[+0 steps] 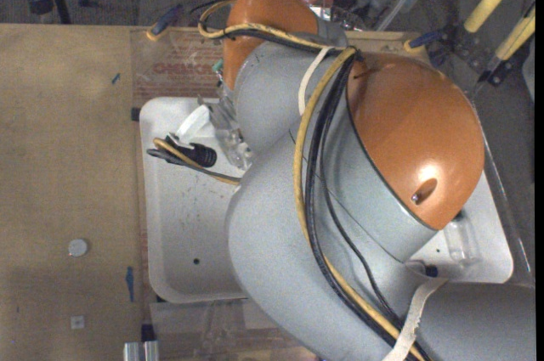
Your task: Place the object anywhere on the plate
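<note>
Arm low over the left bin, object hidden

Left of the left bin (174, 215), the brown bench (68, 138) has a small grey disc (77, 247) on it. The white floor at the left side of the left bin looks bare but for small dark marks. At the top right part of the left bin, the gripper (228, 134) hangs low and points down into it. Whether the gripper is open or closed cannot be told, and nothing can be seen held in it. Right of the left bin, the big grey and orange arm (357, 181) covers most of the view, with just a corner of the right bin (480, 257) peeking out. The object and the plate are hidden, so which way the object lies from the gripper cannot be told. It is most likely under the arm.
</note>
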